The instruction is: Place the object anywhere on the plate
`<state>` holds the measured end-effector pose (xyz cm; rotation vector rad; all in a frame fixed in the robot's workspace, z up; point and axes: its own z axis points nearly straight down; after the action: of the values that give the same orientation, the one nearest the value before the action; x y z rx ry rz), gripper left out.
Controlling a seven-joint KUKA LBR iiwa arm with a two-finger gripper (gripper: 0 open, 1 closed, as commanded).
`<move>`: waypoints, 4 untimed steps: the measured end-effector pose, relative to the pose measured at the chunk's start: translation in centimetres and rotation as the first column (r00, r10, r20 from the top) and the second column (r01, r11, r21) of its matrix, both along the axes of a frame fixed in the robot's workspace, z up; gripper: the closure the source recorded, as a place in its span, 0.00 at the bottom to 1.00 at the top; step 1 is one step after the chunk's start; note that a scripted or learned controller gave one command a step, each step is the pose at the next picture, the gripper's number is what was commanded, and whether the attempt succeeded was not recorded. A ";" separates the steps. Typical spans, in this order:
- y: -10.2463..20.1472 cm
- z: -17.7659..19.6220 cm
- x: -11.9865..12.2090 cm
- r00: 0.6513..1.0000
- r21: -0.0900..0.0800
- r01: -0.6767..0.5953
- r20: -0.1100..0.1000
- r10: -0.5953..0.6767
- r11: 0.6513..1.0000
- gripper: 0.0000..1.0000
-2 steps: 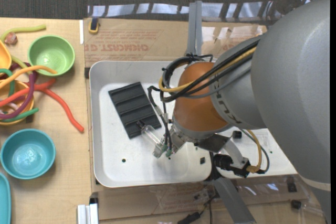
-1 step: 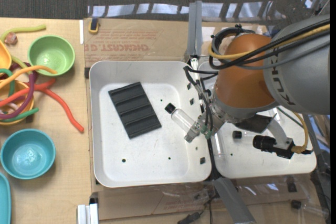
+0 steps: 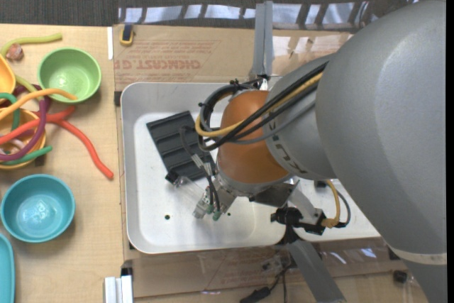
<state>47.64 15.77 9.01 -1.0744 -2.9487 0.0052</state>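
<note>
My gripper (image 3: pixel 209 208) hangs low over the left white bin (image 3: pixel 142 223), just right of its middle, under the orange band (image 3: pixel 245 138) of the arm. A small green and grey bit (image 3: pixel 215 213) shows at its tip; I cannot tell if it is held. A black ribbed block (image 3: pixel 174 144) sits up and left of the gripper, against the wrist. Whether it lies in the bin or belongs to the arm is unclear. A curved teal edge (image 3: pixel 3 267) at the far lower left may be a plate.
On the wooden bench left of the bin stand a green bowl (image 3: pixel 69 74) and a teal bowl (image 3: pixel 37 208). Red, orange, purple and green flexible strips (image 3: pixel 78 138) lie tangled between them. The arm's grey bulk (image 3: pixel 383 124) covers the right bin.
</note>
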 end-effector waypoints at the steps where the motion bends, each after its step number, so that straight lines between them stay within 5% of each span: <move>1: -11.6 10.1 4.6 0.969 -0.001 0.247 0.003 -0.247 0.969 1.00; 2: -1.8 8.5 0.8 0.976 0.000 0.217 0.002 -0.217 0.976 1.00; 3: 6.4 7.6 0.1 0.999 -0.001 0.042 0.002 -0.042 0.999 1.00; 4: -4.8 0.7 0.1 0.997 0.000 -0.074 0.001 0.074 0.997 1.00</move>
<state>47.69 10.98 9.74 -0.9643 -2.9872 0.0042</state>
